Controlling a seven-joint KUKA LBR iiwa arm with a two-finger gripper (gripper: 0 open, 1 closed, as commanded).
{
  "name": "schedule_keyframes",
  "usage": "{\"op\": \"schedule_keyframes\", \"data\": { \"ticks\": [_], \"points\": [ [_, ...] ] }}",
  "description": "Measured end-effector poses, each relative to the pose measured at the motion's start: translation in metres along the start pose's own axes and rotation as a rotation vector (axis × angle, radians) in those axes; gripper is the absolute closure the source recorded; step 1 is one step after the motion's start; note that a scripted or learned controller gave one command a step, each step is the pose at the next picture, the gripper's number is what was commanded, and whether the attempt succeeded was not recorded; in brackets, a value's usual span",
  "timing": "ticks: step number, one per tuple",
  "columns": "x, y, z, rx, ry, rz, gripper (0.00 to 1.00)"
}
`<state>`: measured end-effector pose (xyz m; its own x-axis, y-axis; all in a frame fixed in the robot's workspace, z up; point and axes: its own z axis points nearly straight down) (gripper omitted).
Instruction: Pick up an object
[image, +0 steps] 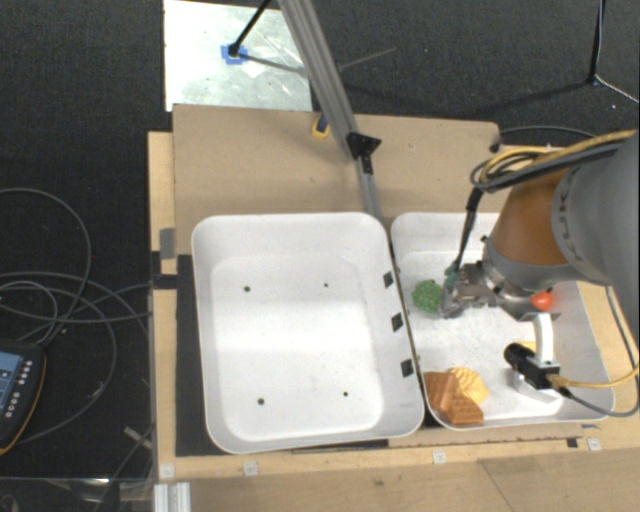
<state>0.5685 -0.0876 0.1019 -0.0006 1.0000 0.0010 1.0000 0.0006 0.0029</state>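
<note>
Probably a robotics lab: loose cables (60, 300) on dark carpet (80, 100), plywood bench (260, 160).

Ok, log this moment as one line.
arm: over right bin | tool: beside green lump | orange block: near corner, untouched

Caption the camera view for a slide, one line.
Arm's gripper low in the right bin beside a green object; an orange-yellow block lies at the bin's near edge.

Right bin (440, 235): 3 o'clock side hidden beneath arm (560, 225). Arm: cut off at right edge. Claw (455, 300): finger state indiscernible.
</note>
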Motion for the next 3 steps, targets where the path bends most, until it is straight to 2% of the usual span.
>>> {"op": "schedule_keyframes", "data": {
  "ticks": [3],
  "points": [
    [-0.005, 0.006, -0.127, -0.003, -0.002, -0.005, 1.00]
  ]
}}
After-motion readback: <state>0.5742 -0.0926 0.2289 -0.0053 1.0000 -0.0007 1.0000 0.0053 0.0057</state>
